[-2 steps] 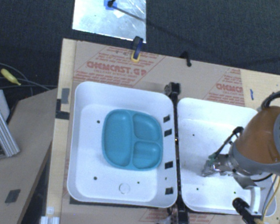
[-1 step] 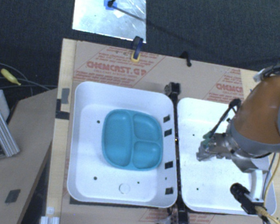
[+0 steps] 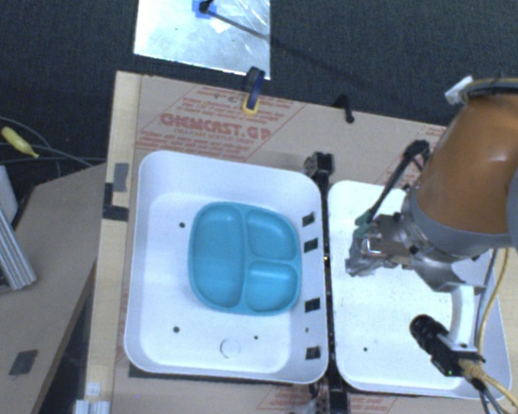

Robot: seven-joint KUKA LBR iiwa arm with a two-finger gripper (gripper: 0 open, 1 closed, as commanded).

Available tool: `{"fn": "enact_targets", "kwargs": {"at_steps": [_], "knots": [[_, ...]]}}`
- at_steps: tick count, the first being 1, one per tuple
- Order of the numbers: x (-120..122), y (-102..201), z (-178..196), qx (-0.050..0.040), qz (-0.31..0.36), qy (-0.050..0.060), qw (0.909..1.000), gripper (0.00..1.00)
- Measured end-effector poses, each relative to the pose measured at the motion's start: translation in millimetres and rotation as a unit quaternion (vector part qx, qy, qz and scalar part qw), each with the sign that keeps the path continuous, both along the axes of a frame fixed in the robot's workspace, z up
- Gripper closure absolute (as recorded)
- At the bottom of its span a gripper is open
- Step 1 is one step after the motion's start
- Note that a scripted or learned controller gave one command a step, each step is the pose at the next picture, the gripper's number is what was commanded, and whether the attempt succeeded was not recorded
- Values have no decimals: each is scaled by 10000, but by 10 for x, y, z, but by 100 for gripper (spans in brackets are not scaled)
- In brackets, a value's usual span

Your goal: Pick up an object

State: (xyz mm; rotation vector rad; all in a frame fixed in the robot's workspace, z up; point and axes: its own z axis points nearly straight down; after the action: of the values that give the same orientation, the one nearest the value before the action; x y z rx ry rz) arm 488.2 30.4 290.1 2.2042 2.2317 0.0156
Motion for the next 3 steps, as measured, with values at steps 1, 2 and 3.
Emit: {"fn": "enact_targets", "kwargs": {"at_steps": [1, 2, 3], "knots": [[-10, 937, 589, -1, -1, 7, 10000, 100], [-15, 1163, 756, -9, -29, 33, 10000, 100], [-7, 1148, 857, -12, -12, 24, 10000, 100]]}}
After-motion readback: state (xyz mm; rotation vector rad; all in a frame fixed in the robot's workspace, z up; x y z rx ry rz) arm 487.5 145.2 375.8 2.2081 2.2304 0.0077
